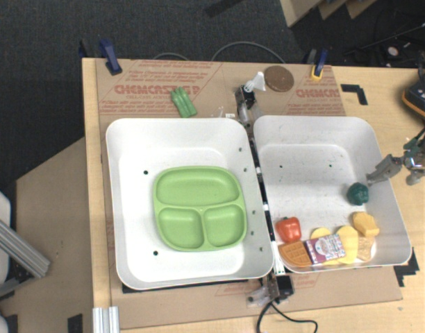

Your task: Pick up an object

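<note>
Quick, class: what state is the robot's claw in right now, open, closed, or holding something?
Claw: at the right bin's right rim, near the dark green ball; nothing seen held; open or closed cannot be told.

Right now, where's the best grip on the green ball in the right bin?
Take the green ball across its middle, coming straight down from above. It is round, so any finger axis works, but it sits close to the right bin's right wall, so keep the closing line parallel to that wall. The claw sits just up and right of it.
</note>
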{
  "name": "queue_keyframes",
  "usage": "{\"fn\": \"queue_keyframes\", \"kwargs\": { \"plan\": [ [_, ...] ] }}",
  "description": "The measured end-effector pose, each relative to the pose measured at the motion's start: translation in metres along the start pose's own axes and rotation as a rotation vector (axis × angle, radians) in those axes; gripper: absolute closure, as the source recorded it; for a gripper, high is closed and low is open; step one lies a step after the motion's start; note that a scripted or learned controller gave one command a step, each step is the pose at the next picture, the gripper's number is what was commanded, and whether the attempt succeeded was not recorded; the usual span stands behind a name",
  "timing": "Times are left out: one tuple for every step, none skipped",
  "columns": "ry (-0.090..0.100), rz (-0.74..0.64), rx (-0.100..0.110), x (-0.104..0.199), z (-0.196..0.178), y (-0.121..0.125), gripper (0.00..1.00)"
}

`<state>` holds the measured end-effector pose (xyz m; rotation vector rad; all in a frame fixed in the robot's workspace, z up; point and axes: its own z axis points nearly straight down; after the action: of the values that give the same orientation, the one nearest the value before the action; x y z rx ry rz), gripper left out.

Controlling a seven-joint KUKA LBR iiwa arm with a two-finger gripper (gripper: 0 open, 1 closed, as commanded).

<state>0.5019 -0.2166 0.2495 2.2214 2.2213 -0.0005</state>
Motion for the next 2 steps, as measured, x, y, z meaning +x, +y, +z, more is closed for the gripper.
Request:
{"fn": "queue_keyframes", "kwargs": {
  "plan": [
    [0.004, -0.004, 0.007, 0.013, 0.130, 0.060, 0.00],
    [0.005, 0.001, 0.005, -0.007, 0.151, 0.025, 0.00]
  ]
}}
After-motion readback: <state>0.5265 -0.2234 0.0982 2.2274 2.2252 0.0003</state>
